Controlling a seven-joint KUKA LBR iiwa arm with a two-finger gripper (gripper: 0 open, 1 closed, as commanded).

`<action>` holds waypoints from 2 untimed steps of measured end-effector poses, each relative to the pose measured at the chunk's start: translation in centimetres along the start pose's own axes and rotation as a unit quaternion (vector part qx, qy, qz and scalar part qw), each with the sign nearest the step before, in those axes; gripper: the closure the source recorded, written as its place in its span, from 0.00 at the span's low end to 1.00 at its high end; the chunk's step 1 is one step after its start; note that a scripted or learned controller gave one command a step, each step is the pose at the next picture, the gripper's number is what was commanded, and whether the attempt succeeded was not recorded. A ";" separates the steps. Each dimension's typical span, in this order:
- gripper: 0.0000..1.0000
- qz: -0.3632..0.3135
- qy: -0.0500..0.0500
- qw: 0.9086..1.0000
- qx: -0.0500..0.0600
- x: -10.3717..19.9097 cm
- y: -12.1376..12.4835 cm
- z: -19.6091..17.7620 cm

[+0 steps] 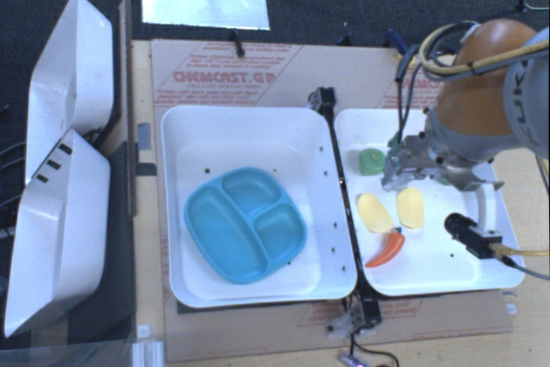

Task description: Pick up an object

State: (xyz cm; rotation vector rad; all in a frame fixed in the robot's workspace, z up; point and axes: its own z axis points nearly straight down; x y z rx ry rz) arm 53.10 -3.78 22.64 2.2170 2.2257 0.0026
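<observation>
Tool (pixel 402 174) over right bin (pixel 430 275), beside green object (pixel 371 160), above 2 yellow pieces (pixel 392 211)

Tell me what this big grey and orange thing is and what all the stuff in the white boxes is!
That is a robot arm, a machine that a computer program moves. The picture comes from one camera fixed above the bench, looking down. The arm reaches in from the right, and at its end is a gripper, like a hand with two fingers. It hangs over the right bin, close to a small green round thing. Also in that bin lie two pale yellow pieces and an orange-red toy chili pepper. The left bin holds a blue plate with three sections. I cannot see anything between the fingers.
</observation>
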 end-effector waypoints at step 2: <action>1.00 0.000 0.000 1.000 0.001 10.6 -3.0 -0.2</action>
